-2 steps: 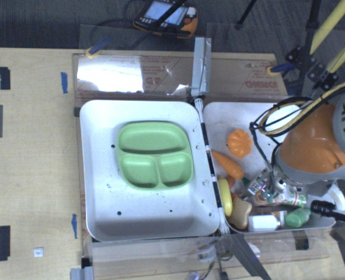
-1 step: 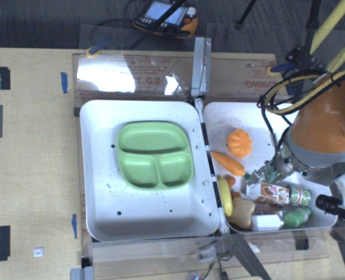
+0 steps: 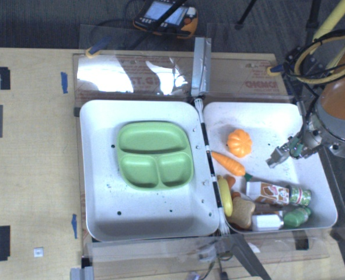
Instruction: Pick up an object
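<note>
Over the right-hand shallow white plastic bin (image 3: 260,112) hangs the end effector (image 3: 280,155), a grey metal piece with a greenish part behind it, tilted down and to the left above bare bin floor; whether it is released or clenched, I cannot tell from this angle, and nothing shows in its grip. Above it sits the arm's orange band (image 3: 340,98), glossy and rounded.

Now the pickings. Left of the end effector and apart from it rests a small round orange toy pumpkin (image 3: 240,143), ribbed and matte. Just below that lies a tapered orange toy carrot (image 3: 228,163), pointing up-left, its thick end with a green tip. Against the bin's left wall stands a slim yellow banana-shaped toy (image 3: 224,195). Next to it, a brown lumpy bread-like piece (image 3: 242,212). Along the lower part lies a clear bottle on its side (image 3: 277,193) with a red-brown and white label; the print is too small to read. Beneath it, a small white block (image 3: 267,221) and a green rounded toy (image 3: 296,217).

The left white bin (image 3: 102,156) carries a smooth pale green plastic divided plate (image 3: 154,154), three compartments, one long and two small.

Behind both bins, a brown cardboard panel (image 3: 242,77) on the wooden bench (image 3: 26,156) shows mirrored red lettering, unreadable.
</note>
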Robot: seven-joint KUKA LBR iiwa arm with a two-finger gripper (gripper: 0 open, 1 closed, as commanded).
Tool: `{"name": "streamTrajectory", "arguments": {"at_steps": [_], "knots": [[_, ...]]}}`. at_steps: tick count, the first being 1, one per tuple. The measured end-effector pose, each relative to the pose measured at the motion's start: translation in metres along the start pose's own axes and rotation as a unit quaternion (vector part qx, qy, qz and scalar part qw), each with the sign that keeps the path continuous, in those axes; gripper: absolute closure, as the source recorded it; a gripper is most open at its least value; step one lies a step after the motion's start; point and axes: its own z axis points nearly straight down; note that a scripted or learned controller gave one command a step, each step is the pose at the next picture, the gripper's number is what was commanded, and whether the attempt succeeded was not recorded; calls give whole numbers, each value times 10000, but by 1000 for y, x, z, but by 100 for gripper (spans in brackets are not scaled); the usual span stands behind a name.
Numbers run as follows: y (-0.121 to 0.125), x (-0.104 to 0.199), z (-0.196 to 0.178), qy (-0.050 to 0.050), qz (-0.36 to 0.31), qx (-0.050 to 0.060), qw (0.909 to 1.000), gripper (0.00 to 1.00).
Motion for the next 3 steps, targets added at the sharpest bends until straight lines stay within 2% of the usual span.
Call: {"name": "streamTrajectory", "arguments": {"at_steps": [1,2,3], "knots": [[-3,-3,106,13,-332,9,9994,100],[16,-21,49,-1,-781,-3,9969,100],[-9,-21,144,14,-1410,3,9900,100]]}}
